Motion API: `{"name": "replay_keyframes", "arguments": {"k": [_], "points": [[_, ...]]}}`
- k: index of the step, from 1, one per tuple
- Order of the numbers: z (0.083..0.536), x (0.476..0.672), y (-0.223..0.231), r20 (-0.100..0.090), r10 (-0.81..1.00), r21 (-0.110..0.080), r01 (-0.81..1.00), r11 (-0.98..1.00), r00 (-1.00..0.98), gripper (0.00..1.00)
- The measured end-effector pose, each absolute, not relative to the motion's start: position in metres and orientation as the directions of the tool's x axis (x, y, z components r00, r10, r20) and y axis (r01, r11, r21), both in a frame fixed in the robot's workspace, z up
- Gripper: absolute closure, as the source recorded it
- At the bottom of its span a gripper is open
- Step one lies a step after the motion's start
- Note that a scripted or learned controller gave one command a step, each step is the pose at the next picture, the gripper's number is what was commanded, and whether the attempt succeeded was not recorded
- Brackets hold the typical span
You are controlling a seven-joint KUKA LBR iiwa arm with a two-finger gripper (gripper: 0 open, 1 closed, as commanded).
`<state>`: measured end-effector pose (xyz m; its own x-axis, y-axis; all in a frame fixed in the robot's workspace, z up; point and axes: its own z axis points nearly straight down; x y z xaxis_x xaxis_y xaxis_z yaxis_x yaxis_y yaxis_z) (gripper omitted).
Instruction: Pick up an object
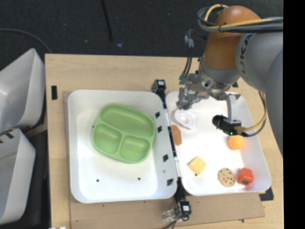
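Pincer (187, 103) low over clear cup (185, 119) in right bin (255, 128) | grip: can't tell | tip: go straight down, squeeze softly.

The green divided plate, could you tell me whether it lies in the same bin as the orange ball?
No, the green divided plate lies in the left bin, while the orange ball sits in the right bin.
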<state>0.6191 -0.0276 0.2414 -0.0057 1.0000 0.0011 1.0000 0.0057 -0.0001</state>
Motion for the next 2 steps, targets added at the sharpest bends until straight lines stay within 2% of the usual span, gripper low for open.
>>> {"name": "replay_keyframes", "arguments": {"k": [1, 2], "points": [[0.247, 0.617, 0.018, 0.001, 1.000, 0.002, 1.000, 0.007, -0.007, 1.00], [0.253, 0.602, 0.074, 0.002, 1.000, 0.000, 1.000, 0.008, -0.008, 1.00]]}}
